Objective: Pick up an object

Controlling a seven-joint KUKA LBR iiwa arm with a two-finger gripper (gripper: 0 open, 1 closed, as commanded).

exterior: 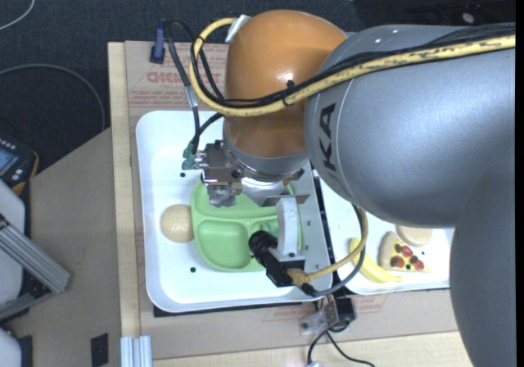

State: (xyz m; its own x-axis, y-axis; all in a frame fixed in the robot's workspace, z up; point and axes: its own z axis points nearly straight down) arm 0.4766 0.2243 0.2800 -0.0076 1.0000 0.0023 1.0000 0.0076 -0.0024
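You have the arm (385,136) bent low over the left bin (155,193), its orange band and grey bulk covering much of the bin's far half. The gripper (223,192) points down from under that bulk and meets the far rim of the green dish (219,244). You cannot tell from here whether it is spread or closed, nor whether it actually touches the dish (the wrist hides its tips). The dish lies flat on the bin floor, reaching from under the gripper toward the near wall. A beige ball (176,224) rests just beside the dish, toward the view's left of the gripper and a little nearer to you. Well off to the gripper's other side, in the right bin (434,274), you see a banana (372,269) and a pizza slice (405,257) close together.
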